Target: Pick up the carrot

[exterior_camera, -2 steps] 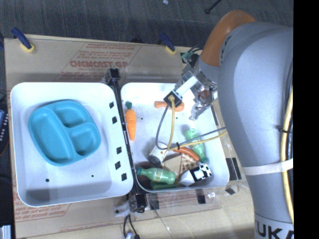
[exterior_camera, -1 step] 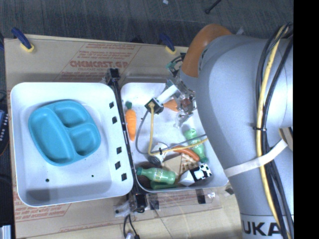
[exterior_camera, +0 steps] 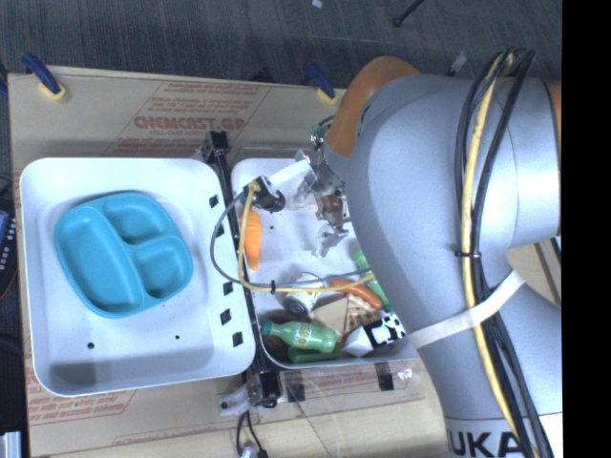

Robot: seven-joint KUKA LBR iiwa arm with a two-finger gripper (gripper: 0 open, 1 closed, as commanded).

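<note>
The carrot [exterior_camera: 251, 238] is a small orange piece lying lengthwise in the right bin [exterior_camera: 286, 172], close against its left wall. A yellow cable crosses just above it. My gripper [exterior_camera: 327, 225] hangs over the middle of the same bin, to the right of the carrot and apart from it. The large grey arm [exterior_camera: 430, 208] covers the bin's right side.
A green bottle [exterior_camera: 300, 340] lies at the right bin's near end, beside a black-and-white checkered item [exterior_camera: 387, 329] and several small toys [exterior_camera: 353, 296]. The left bin [exterior_camera: 57, 351] holds a blue divided plate [exterior_camera: 122, 251]. Black and yellow cables [exterior_camera: 229, 246] loop over the divider.
</note>
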